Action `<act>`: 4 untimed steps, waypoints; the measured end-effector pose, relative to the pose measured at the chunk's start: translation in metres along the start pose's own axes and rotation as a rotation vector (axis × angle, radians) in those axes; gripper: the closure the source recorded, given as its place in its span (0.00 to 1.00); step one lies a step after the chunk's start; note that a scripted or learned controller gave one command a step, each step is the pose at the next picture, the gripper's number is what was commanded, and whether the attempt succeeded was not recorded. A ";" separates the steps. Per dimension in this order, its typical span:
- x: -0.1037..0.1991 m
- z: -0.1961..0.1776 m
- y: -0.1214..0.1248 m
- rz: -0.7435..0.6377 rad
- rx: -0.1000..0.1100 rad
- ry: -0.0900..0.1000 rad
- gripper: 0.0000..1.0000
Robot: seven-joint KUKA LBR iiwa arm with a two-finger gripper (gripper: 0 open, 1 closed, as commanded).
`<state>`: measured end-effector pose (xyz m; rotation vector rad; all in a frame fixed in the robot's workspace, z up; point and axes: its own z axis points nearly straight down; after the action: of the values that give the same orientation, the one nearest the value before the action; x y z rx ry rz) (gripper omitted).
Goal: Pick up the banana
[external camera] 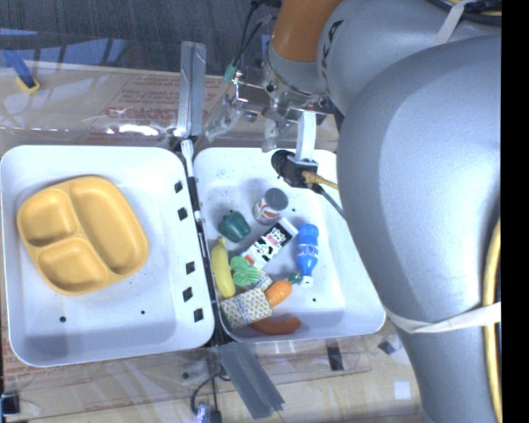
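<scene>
The banana (222, 270) is yellow and lies lengthwise against the left wall of the right bin (353, 298), at its near half. It touches a green toy (245, 274) on its right. My gripper (234, 108) hangs over the far left corner of the right bin, well behind the banana and apart from it. The big grey arm covers the right side of that bin.
Packed around the banana are a green pepper (234, 227), a small can (270, 205), a black-and-white carton (272, 242), a blue bottle (307, 250), a carrot (279, 293), a woven pad (247, 307) and a sausage (276, 326). The left bin (97, 324) holds a yellow divided plate (81, 233).
</scene>
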<state>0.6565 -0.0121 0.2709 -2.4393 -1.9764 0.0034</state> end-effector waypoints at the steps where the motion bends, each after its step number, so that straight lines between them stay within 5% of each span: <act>1: 0.004 -0.008 -0.001 -0.012 0.007 -0.001 1.00; 2: 0.087 -0.115 -0.019 0.351 0.000 0.000 1.00; 3: 0.087 -0.115 -0.019 0.352 0.001 0.000 0.00; 4: 0.090 -0.171 -0.055 0.464 0.000 0.001 0.00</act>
<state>0.6218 0.0873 0.4419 -2.8285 -1.3625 0.0035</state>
